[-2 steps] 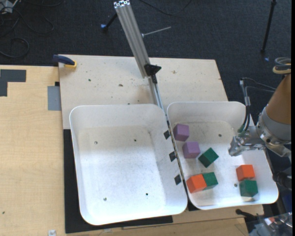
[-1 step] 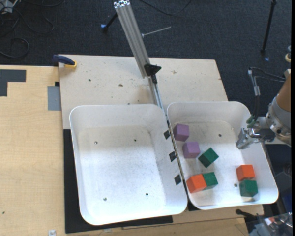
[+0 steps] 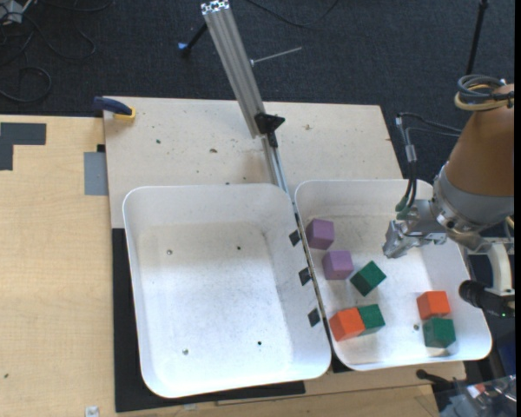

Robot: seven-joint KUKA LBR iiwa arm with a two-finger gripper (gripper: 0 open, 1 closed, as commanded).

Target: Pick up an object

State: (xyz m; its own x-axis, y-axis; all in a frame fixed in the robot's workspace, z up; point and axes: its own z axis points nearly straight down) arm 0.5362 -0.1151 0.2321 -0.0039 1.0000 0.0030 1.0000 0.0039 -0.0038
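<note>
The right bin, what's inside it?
Six blocks lie in the right bin: two purple, two orange, two green. The gripper covers some floor.

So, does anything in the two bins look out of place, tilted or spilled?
Nothing looks spilled or damaged. All six blocks lie inside the right bin. The green block near the middle sits turned at an angle to the others. An orange block and a green one touch. The gripper hovers above them.

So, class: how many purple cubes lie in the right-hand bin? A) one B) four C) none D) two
D: two purple cubes lie near the right bin's left wall, beside green and orange ones.
</note>
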